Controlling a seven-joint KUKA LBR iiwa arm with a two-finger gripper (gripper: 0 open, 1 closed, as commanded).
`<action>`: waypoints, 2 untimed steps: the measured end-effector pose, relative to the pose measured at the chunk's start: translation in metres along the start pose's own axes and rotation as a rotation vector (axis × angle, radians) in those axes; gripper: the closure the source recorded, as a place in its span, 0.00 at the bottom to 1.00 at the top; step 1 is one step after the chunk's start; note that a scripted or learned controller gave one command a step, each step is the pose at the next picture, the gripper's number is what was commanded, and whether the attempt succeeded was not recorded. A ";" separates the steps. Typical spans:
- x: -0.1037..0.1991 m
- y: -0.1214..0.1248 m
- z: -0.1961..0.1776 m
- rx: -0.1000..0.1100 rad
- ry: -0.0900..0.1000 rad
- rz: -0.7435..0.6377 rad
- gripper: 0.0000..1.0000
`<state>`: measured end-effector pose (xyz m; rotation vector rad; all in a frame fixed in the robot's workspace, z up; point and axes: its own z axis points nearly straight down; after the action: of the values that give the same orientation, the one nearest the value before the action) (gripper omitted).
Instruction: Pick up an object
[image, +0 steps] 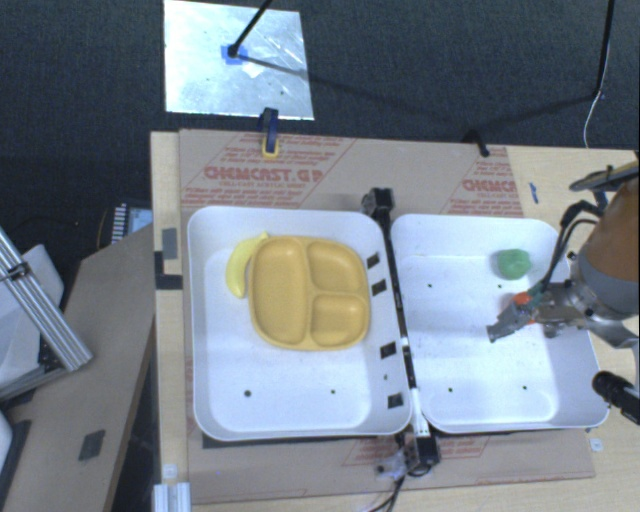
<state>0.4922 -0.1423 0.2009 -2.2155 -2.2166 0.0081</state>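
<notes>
From my remote seat I see the grey arm with its orange band coming in at the right edge of the frame, its two-finger gripper low over the right shallow white bin, right of centre. The dark fingers point toward the left, but I cannot tell how far apart they stand. A small red-orange bit sits just beside the gripper's body; I cannot tell what it is. The small round green object lies in the upper right part of that bin, near the gripper and apart from it. In the left shallow white bin, a yellow three-compartment plastic tray rests beside a yellow banana-shaped piece, touching it
</notes>
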 end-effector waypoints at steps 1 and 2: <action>0.000 0.003 -0.005 -0.010 -0.002 -0.003 0.00; -0.009 0.002 0.053 -0.006 -0.001 0.000 0.00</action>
<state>0.4938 -0.1512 0.1480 -2.2195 -2.2197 0.0026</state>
